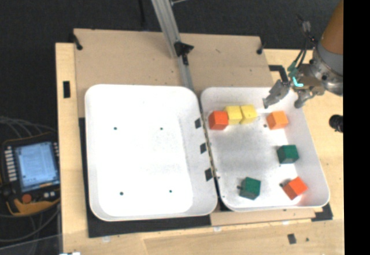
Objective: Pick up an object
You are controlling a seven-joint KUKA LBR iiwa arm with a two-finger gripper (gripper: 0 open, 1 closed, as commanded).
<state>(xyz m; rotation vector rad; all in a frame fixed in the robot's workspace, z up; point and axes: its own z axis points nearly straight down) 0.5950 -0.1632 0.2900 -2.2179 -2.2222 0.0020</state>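
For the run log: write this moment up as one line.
pincer open, holds nothing, over right bin's far edge | nearest: orange block | blocks all in right bin | left bin bare | pick not yet done

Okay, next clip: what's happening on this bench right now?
The grey arm's two-finger gripper hangs over the right white bin's far edge, fingers spread, holding nothing. Nearest below it is a light orange block. A red-orange cube, two yellow cubes, two green blocks and another orange block also lie there.

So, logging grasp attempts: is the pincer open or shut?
Open: the pincer has its two fingers spread apart above the right bin, nothing between them.
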